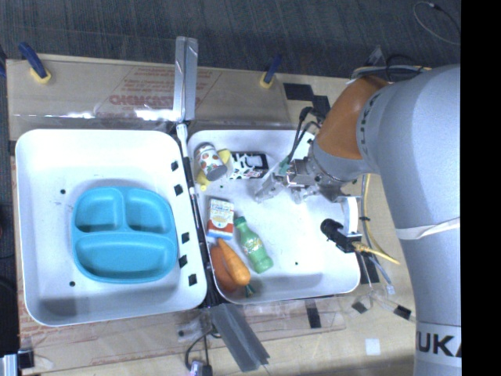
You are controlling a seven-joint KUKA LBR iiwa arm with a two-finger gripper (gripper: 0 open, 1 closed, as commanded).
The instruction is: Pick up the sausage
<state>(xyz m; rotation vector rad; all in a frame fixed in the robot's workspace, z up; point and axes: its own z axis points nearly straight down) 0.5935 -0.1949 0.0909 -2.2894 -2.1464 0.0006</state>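
Observation:
An orange-brown, sausage-shaped piece with a green bit at its lower end lies against the right bin's left wall, near the front corner. My gripper hovers over the upper middle of that bin, well up and to the right of the piece. Its fingers stand open with nothing between them. The grey arm with its orange band reaches in from the right.
A green bottle lies right beside the orange-brown piece, with a small red-and-white carton above it. A can, a yellow item and a black-and-white box sit along the back wall. The left bin holds a blue divided tray.

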